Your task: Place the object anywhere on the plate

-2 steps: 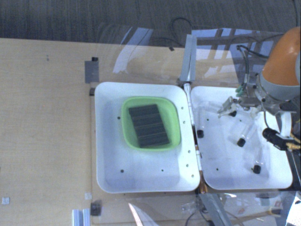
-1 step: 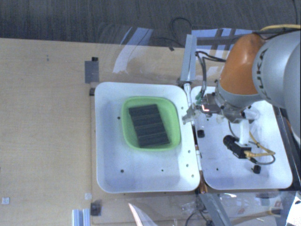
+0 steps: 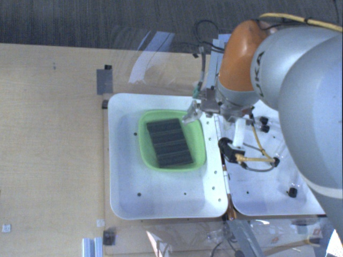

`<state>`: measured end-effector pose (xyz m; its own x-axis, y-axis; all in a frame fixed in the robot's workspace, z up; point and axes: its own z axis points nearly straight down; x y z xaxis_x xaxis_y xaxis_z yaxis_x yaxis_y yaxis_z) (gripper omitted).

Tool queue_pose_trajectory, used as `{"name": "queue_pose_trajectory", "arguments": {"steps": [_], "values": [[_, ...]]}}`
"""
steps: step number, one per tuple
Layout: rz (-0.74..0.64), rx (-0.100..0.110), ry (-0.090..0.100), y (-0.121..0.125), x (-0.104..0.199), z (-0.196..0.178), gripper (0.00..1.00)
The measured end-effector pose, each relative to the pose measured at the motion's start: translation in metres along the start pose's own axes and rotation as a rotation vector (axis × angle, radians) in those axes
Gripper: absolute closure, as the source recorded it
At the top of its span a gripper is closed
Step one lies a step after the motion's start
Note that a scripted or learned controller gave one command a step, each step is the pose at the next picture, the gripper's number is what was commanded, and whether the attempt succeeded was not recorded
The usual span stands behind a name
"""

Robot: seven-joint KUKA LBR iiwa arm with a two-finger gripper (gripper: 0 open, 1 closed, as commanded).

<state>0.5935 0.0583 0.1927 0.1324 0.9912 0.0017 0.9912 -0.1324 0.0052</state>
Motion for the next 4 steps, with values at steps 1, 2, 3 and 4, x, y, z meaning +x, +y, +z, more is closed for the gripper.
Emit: {"name": "queue_pose_trajectory", "arguments": {"steps": [1,2,3,4], "values": [[0.0,0.003,0.0,-0.02,0.026,0.008,0.0],[0.007,-0.001,-0.001,0.012,-0.01,-0.012,0.0],[0.216,-0.003,0.0,-0.001,0.004,-0.045,0.0],[0.203,0.002,0.0,-0.033,0.063,-0.04,0.0]]}}
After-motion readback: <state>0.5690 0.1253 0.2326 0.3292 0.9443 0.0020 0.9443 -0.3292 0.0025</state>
